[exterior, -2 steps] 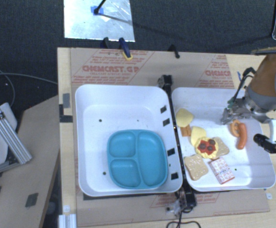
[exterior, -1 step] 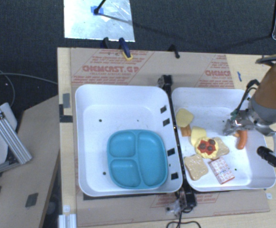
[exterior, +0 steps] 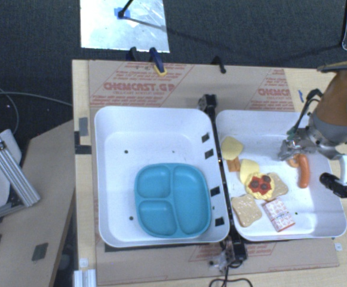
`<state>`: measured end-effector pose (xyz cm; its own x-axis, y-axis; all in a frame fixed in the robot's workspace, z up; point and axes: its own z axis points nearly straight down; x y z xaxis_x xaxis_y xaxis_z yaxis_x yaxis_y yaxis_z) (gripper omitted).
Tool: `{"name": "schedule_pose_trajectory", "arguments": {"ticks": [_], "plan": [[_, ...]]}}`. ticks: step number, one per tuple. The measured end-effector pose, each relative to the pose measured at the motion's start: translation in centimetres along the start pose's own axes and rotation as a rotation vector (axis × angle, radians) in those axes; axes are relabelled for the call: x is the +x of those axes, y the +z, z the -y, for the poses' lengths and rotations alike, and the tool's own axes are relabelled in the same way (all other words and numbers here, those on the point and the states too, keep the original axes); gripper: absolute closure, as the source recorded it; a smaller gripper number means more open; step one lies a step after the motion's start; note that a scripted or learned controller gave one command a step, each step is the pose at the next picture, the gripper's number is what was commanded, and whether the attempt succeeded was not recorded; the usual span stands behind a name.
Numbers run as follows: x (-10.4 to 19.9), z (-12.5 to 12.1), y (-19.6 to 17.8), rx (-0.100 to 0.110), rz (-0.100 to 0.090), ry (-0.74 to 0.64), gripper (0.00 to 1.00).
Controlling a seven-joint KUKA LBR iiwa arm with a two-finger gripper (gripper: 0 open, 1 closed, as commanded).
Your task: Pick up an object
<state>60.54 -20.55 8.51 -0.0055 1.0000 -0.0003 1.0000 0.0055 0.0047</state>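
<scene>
Fingers on the gripper (exterior: 292,151) sit over the sausage (exterior: 304,170) in the right bin (exterior: 328,217), though from where I stand I cannot tell if they are spread or closed. Best approach, I'd judge: descend straight across the sausage's narrow width, clear of the pizza slice (exterior: 264,185) and the small packet (exterior: 279,214).
</scene>
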Motion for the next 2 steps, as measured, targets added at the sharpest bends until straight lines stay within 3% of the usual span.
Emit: {"name": "schedule_pose_trajectory", "arguments": {"ticks": [1, 2], "plan": [[-0.1, 5.9, 0.1, 0.008, -0.001, 0.006, 1.0], [0.0, 0.6, 0.0, -0.002, 0.002, -0.001, 1.0]]}}
